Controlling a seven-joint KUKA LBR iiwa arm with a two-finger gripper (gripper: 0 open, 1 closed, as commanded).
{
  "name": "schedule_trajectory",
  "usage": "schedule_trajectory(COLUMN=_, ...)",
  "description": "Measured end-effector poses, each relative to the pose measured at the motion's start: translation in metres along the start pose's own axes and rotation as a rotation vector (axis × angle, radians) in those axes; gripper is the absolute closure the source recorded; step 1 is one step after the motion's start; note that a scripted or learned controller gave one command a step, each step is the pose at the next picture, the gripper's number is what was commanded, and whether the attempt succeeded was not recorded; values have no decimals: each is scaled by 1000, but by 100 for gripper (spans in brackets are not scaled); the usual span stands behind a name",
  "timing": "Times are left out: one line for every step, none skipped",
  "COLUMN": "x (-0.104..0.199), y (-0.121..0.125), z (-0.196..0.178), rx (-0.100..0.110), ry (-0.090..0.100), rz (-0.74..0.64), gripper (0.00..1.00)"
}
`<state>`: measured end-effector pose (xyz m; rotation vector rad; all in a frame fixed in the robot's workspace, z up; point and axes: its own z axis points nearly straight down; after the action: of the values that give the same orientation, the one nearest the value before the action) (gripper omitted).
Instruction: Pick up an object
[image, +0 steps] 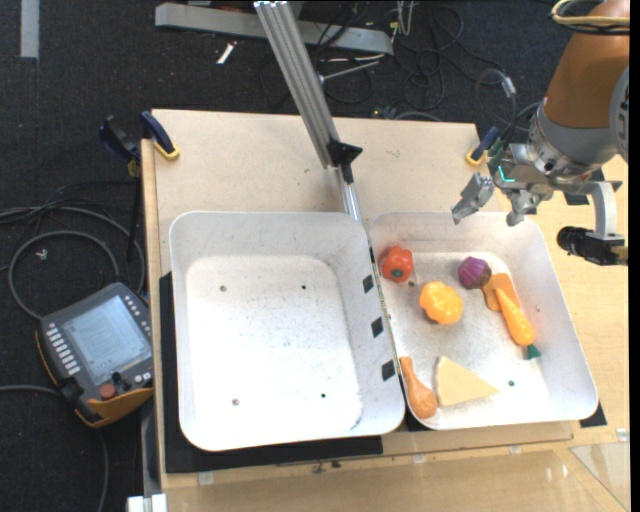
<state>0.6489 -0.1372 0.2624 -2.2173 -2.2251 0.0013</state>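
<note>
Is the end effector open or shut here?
Open: the end effector has its two fingers spread apart with nothing between them, above the right bin's far rim.

The left bin (270, 330) offers an unobstructed floor across its full area. The right bin (560, 330) is crowded: a red tomato (397, 263) sits near the dividing rim, a yellow fruit (441, 302) lies centrally, and a purple piece (474, 271) touches the carrot (512, 311). A cheese wedge (462, 383) and an orange gourd (418, 389) occupy the near edge. The hand (497, 203) hangs with fingers spread above the far rim. A slanted metal pole (305, 85) crosses the tabletop (250, 160) behind the bins.
</note>
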Motion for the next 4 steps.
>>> schedule_trajectory(x=-2, y=-5, z=63, rx=6, ry=1, rz=4, gripper=0)
schedule_trajectory(x=-3, y=0, z=125, rx=0, ry=0, rz=3, gripper=0)
schedule_trajectory(x=-2, y=-1, z=170, rx=2, ry=0, rz=2, gripper=0)
schedule_trajectory(x=-3, y=0, z=157, rx=-2, ry=0, rz=4, gripper=100)
